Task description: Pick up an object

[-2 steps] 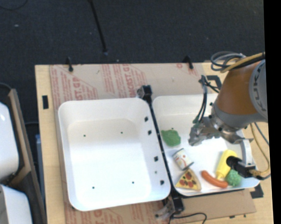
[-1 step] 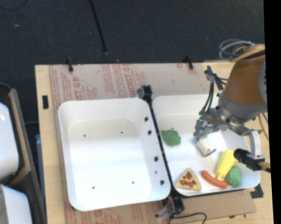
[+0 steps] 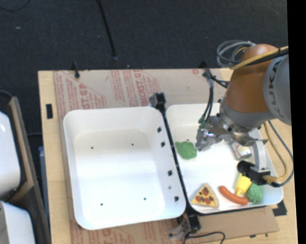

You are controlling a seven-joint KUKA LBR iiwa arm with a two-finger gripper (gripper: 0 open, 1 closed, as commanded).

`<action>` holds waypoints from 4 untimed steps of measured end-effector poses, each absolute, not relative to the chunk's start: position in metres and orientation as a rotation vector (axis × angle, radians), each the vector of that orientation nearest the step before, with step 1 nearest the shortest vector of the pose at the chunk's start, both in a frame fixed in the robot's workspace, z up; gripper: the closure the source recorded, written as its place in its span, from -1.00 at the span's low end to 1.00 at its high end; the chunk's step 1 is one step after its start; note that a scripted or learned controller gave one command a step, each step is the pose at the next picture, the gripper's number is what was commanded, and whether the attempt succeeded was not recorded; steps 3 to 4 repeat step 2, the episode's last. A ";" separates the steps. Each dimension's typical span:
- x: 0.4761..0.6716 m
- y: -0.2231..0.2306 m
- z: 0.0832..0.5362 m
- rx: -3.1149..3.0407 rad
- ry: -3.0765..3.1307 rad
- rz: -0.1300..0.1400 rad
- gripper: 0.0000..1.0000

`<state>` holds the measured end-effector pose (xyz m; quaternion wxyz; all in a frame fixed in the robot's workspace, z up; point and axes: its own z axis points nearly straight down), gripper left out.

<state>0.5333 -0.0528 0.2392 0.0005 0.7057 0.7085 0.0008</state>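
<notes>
Triangular pizza slice (image 3: 205,196) lies flat; metal hand (image 3: 203,140) beside green lump (image 3: 185,150), grip unclear.

You saw red printed lettering on the cardboard sheet (image 3: 122,88) beneath the two bins, running along its upper edge and down its left margin; the print was too small and blurred for you to read. Part of a dark letter showed on the arm's grey casing (image 3: 277,96), cut off at the edge.
</notes>
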 end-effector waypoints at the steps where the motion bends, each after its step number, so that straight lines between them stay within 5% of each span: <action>1: 0.521 0.000 0.249 2.216 2.226 0.003 1.00; 2: 0.508 0.051 0.237 2.217 2.226 0.001 1.00; 4: 0.508 0.051 0.237 2.217 2.226 0.001 1.00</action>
